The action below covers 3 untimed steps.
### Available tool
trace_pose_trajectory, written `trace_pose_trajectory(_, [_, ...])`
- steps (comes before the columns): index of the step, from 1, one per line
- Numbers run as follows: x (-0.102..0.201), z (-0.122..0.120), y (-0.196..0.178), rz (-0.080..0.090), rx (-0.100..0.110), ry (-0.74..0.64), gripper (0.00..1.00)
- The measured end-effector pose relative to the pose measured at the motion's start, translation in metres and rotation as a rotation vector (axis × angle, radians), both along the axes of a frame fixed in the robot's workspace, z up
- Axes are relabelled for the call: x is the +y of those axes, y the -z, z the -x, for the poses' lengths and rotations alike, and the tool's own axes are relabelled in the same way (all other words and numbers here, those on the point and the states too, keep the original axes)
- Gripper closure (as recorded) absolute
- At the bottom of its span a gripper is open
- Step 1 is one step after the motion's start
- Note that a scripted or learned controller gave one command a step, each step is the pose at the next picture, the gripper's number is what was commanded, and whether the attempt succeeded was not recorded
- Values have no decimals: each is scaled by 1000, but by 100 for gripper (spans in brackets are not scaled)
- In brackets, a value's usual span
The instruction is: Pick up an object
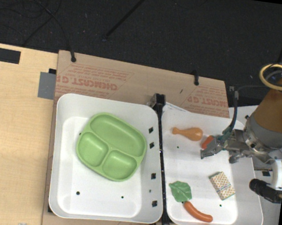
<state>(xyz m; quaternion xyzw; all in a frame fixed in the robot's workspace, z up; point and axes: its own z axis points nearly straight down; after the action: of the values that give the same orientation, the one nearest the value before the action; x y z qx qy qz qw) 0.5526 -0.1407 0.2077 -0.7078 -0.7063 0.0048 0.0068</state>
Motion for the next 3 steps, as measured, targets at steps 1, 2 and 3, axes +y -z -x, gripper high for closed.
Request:
trace_pose_trajectory(1, [0, -3, -7, 2, -13, -2, 0])
trace_pose_trajectory(2, [6, 8, 48, 0, -7, -2, 0])
trace_pose_trajectory(3, [7, 12, 112, 0, -8, -2, 0])
